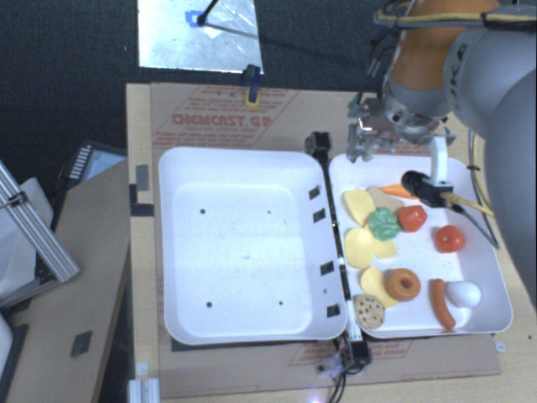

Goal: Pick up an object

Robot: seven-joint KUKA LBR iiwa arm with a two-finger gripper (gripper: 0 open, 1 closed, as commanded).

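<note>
My fingers (362, 148) hung over the far left corner of the shallow white right-hand bin (495, 296); whether they were spread I could not tell. The round red plastic tomato (450, 238) lay apart from them, near the glazed brown toy doughnut (404, 284).
</note>
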